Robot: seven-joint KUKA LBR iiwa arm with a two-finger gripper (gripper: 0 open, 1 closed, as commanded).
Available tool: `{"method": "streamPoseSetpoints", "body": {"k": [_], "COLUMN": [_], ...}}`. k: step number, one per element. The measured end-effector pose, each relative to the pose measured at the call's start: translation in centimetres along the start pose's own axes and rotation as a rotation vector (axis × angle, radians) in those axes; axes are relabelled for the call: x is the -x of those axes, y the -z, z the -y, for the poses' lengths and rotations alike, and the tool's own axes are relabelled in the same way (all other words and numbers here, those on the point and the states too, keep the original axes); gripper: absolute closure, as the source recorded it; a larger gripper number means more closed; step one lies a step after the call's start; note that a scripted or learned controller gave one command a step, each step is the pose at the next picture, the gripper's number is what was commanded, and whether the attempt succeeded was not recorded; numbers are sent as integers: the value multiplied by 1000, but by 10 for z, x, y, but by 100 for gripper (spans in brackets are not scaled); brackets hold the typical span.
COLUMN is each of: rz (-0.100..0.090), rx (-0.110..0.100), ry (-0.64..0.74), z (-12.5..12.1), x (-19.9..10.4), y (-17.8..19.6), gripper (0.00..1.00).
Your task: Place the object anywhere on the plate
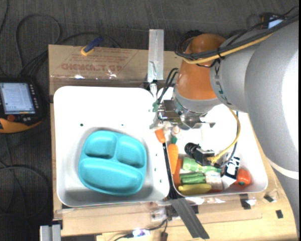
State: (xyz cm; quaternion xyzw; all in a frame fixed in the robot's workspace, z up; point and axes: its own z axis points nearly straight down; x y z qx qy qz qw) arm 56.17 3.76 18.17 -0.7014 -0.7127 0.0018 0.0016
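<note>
I'm at the pick step: my gripper (166, 131) hangs over the right bin's (256, 182) left edge at frame centre, an orange bit at its tips (grasped or not, I cannot tell). The carrot (173, 159) lies just below, long axis up-down in frame. Next I need a sure grasp, then a carry left to the plate (113, 160).

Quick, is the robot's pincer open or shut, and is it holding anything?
Pincer: cannot be told; it sits low over the toy food in the right bin.
</note>
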Motion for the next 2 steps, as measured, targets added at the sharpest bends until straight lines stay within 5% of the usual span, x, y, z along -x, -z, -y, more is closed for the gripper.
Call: {"method": "streamPoseSetpoints", "body": {"k": [1, 2], "rz": [0, 0], "rx": [1, 0], "ry": [280, 280], "z": [35, 35], "x": [-62, -61], "y": [0, 0], "gripper": [100, 0]}}
